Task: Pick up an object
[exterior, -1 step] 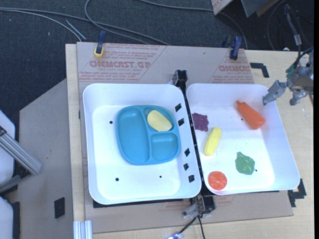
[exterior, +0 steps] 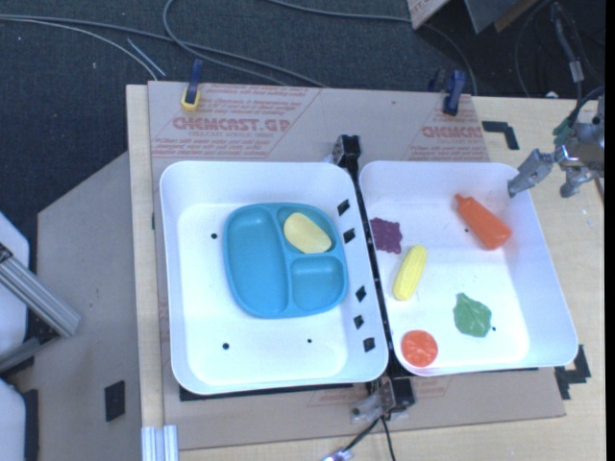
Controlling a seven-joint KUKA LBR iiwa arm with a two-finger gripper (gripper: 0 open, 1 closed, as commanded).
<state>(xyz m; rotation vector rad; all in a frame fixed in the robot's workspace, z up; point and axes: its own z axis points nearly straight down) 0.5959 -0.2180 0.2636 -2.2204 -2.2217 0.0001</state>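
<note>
The hand (exterior: 551, 173) is hovering with fingers spread and gripping nothing, just right of the orange bottle (exterior: 483, 223), whose long axis is slanting down-right.

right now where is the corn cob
In the right bin, left of centre: the corn cob lies just below the purple piece, above the orange-red slice.

You get bright, even overhead light; the two shallow white plastic bins (exterior: 192, 353) glare slightly, shadows soft, focus mildly grainy.
</note>
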